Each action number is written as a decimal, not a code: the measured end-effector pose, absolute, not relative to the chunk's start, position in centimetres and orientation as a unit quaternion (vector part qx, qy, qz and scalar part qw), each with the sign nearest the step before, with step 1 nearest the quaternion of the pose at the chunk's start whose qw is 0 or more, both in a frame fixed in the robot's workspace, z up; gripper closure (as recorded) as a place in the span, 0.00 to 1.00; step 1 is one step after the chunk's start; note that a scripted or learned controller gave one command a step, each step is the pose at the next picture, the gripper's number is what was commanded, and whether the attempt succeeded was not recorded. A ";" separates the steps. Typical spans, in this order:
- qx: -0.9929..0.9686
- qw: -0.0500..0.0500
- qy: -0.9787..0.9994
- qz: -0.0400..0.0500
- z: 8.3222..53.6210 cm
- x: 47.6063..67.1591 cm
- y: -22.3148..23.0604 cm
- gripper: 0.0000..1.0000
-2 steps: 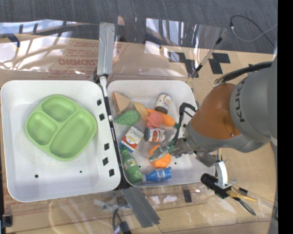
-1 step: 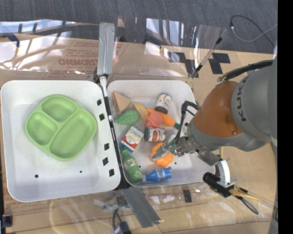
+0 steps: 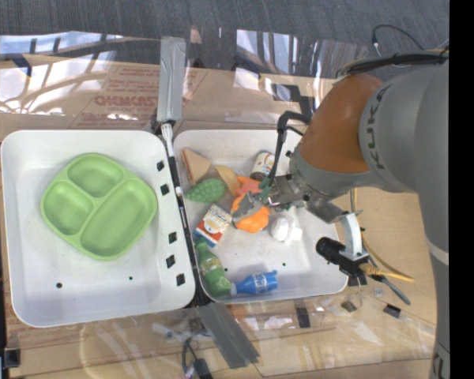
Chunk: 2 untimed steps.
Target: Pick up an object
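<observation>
Orange object [image 3: 253, 220]: lies in the right bin [image 3: 320, 284], near its middle, directly below the gripper tip and apparently touching it.
Gripper [image 3: 266, 198]: lowered into the right bin over the clutter; finger state cannot be told, and nothing is seen lifted clear of the bin floor.
White object [image 3: 283, 228]: just right of the orange object, beside the gripper.
Small can [image 3: 261, 165]: upper part of the right bin, beside the wrist.
Green textured item [image 3: 205, 189]: left of the gripper, next to a tan wedge [image 3: 193, 165].
Small carton [image 3: 214, 223]: left of the orange object.
Blue-labelled bottle [image 3: 256, 283]: lying flat near the front wall.
Arm [image 3: 359, 133]: grey with orange band, reaching in from the right.
Left bin [image 3: 24, 290]: holds a green divided plate [image 3: 99, 205].
</observation>
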<state>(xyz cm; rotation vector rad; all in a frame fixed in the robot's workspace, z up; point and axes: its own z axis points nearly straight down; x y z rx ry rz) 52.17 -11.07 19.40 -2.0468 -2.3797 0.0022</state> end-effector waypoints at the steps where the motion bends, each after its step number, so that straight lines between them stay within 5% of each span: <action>1: -0.601 0.003 -0.799 0.001 14.1 48.4 -14.4 1.00; 2: -0.617 0.001 -0.787 0.000 22.7 54.7 -10.5 1.00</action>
